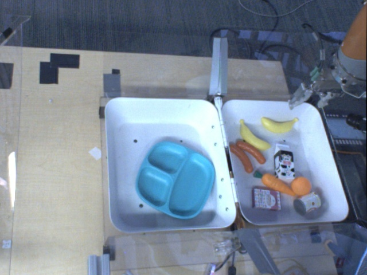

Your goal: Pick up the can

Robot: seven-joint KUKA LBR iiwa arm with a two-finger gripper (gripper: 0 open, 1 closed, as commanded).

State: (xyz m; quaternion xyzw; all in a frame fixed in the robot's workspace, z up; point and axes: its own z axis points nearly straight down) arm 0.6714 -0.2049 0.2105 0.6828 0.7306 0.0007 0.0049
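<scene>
One grey can (308, 203) lay on its side at the frame's lower right, well below the claw (312, 93), whose grip I couldn't tell.

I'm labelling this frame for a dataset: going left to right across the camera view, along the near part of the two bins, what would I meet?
Blue divided plate in the left bin → maroon packet → grey can, lying near the right bin's near right corner.

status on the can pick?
Gripper above right bin's far edge, holding nothing. Can on its side, near corner, untouched. Orange and carrot crowd it.
</scene>
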